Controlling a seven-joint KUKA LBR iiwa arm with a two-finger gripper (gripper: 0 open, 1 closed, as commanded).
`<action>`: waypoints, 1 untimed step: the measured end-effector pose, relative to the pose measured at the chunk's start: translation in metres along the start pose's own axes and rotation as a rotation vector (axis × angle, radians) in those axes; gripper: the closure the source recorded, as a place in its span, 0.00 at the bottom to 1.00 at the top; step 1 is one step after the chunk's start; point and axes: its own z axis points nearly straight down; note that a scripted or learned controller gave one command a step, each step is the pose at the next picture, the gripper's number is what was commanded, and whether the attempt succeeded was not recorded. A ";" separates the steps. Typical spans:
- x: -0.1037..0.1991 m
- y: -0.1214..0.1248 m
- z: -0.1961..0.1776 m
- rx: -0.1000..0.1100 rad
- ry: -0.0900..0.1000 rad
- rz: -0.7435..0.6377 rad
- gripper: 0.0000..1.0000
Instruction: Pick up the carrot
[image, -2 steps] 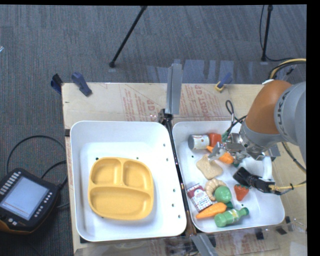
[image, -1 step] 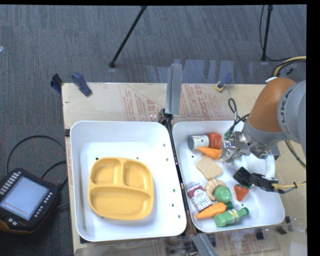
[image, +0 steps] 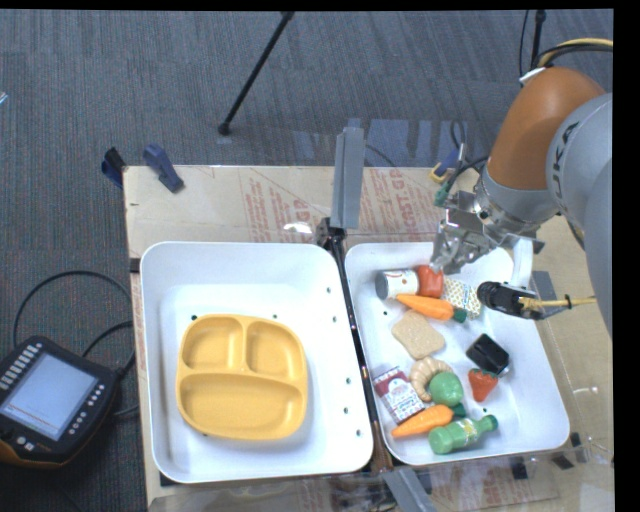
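The pincer (image: 452, 252) is hovering over the far end of the right bin (image: 545, 385), just above a small bottle (image: 412, 283); whether it is apart or together I cannot tell. One carrot (image: 428, 307) is lying just beside that bottle, another carrot (image: 424, 421) near the green bottle (image: 462, 434). A yellow divided plate (image: 242, 376) is sitting in the left bin (image: 160, 285).
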 end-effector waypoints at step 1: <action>-0.026 0.016 -0.027 0.005 -0.002 -0.255 1.00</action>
